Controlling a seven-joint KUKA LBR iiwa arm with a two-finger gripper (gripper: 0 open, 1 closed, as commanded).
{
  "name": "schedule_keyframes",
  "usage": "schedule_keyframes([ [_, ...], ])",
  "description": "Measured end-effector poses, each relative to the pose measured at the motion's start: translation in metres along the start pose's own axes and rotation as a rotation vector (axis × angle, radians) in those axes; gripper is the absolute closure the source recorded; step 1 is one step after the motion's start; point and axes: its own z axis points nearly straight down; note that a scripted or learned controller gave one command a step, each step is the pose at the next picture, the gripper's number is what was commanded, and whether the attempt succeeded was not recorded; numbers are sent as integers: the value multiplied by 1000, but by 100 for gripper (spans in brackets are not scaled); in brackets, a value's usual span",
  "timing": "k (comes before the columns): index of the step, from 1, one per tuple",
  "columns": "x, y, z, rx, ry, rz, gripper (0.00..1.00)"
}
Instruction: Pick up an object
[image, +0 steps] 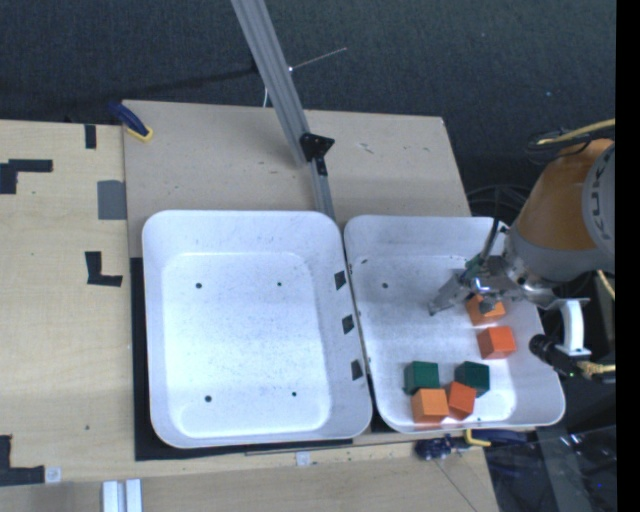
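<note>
Your bench (250, 150) carries two white bins; the left bin (245, 320) is bare white floor with a few dark dots, the right bin (400, 260) has all the blocks. The arm (565, 215) comes in from the right, orange band up top, and the claw (478, 285) is low over the right bin's far-right side, just above an orange block (487, 310). Can't tell if the claw is open, closed or gripping; it's too small and dark at the tip, and no block is clearly between anything. A second orange block (496, 342) sits just beside the first, nearer the front. At the front: two green blocks (422, 375) (472, 376) and two more orange ones (431, 404) (461, 398), packed touching. Risks as I judge them: your nearest target is close to the bin wall, so the claw may clip the rim or push the block against it. The neighbouring orange block is near enough to get nudged or jammed. An off-centre closure likely squirts the block sideways and you lift air.
</note>
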Motion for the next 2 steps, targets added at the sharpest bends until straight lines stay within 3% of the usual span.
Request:
schedule_keyframes([
  [1,1,-1,55,-1,-1,0,0],
  [2,1,0,41,-5,0,-1,100],
])
